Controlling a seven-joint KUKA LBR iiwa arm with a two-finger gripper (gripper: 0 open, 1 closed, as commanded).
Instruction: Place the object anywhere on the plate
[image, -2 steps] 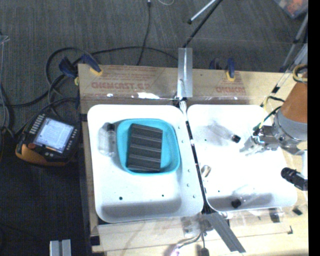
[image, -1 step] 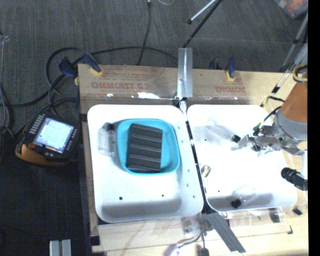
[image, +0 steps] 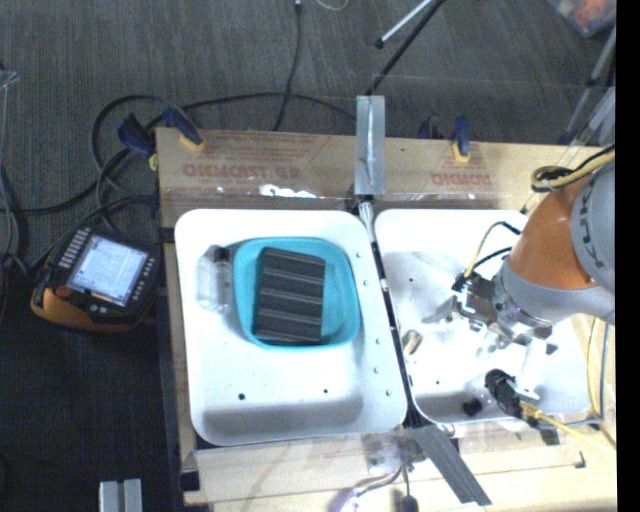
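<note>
My claw (image: 497, 335) hangs low over the white bin (image: 430, 260) on my side. I cannot tell if it is open or closed, because my own wrist is in the way. I see nothing held in it.

The dark bumpy block (image: 291, 296) is well away from my claw, past the wall between the two bins. It lies flat in the middle of the blue plate (image: 343, 300). The plate sits in the other bin (image: 280, 400). I think the block is the thing I have to put down, so the job looks done. Lying flat like that, it should not slide off.

A small clear bottle (image: 212, 275) stands just past the plate, even farther from my claw. A little grey bit (image: 412, 342) lies near my claw, between it and the wall. Both bins rest on the wooden bench (image: 250, 170).
</note>
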